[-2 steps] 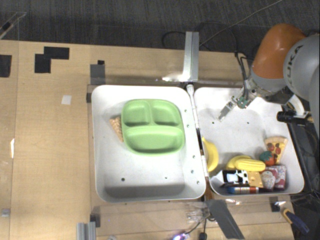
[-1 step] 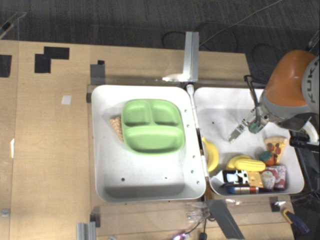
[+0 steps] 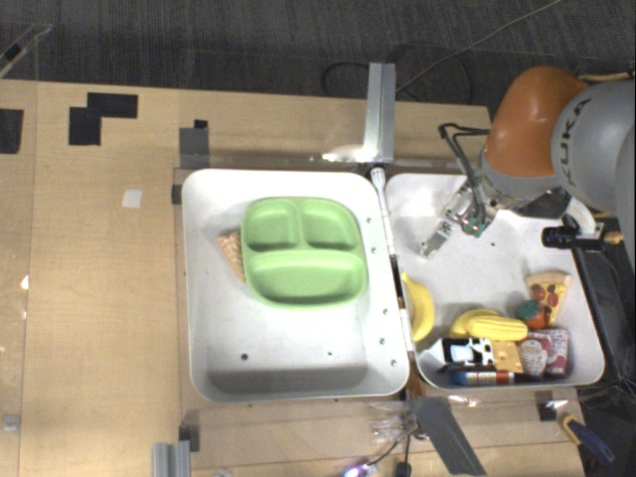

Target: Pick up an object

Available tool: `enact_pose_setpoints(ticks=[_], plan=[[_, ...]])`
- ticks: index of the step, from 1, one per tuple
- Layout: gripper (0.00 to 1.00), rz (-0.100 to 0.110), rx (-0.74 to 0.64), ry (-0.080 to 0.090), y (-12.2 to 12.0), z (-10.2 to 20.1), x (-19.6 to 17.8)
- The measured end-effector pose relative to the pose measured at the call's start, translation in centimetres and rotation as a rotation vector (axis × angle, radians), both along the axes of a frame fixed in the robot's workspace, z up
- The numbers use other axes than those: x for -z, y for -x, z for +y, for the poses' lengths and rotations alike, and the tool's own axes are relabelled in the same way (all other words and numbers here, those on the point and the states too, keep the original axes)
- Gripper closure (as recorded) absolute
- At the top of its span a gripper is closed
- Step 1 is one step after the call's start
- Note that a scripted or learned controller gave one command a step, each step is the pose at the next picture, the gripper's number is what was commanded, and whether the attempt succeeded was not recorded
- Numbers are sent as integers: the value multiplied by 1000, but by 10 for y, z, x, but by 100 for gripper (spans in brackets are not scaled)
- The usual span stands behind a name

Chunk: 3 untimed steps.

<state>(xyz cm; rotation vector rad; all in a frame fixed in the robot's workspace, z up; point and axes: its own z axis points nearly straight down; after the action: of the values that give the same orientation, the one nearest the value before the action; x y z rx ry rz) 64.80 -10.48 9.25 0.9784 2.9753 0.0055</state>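
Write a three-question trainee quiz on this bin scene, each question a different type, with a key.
1. True or false: the green divided plate lies in the right bin.
2. Multiple choice: the banana lies (a) on the plate, (b) by the right bin's left wall, (c) outside both bins.
3. Fill in: the gripper hangs over the right bin's ___ half, far or near.

Key:
1. False; it lies in the left bin.
2. b.
3. Far; the pizza slice toy and the other items lie nearer the camera.
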Motion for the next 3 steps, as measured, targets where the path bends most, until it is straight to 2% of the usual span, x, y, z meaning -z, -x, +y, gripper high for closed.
enact_pose_setpoints(ticks=[1, 2, 3], plan=[[0, 0, 153, -2, -7, 53, -95], [0, 4, 221, -1, 41, -16, -32], [0, 13, 53, 1, -12, 4, 3]])
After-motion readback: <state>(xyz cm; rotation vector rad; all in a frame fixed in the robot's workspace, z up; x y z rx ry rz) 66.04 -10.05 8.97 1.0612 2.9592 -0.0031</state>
